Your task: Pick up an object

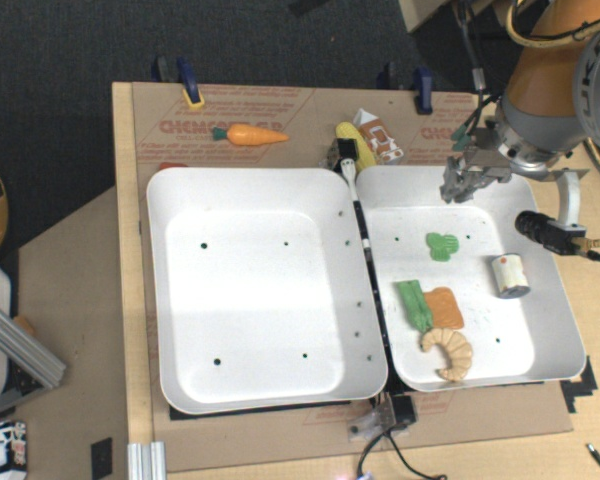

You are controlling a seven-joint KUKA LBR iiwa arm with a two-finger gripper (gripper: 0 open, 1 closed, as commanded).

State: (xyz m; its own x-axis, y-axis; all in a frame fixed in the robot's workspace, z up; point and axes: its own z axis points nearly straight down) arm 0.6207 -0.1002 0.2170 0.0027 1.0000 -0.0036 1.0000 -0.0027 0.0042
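Observation:
The right bin (540, 368) holds several toy items: a small green piece (441, 246), a white and silver can (509, 275) on its side, a long green strip (414, 305), an orange slab (444, 308) and a tan croissant (451, 353). My gripper (464, 186) hangs over the bin's far edge, up and to the right of the green piece, with nothing visible between its fingers. The grey arm with its orange band (565, 28) comes in from the upper right.
The left bin (180, 208) lies beside the right one. On the cardboard behind the bins lie a toy carrot (250, 136), a yellow banana (350, 138) and a brown-and-white packet (380, 140). Blue clamps (190, 80) hold the board's far edge.

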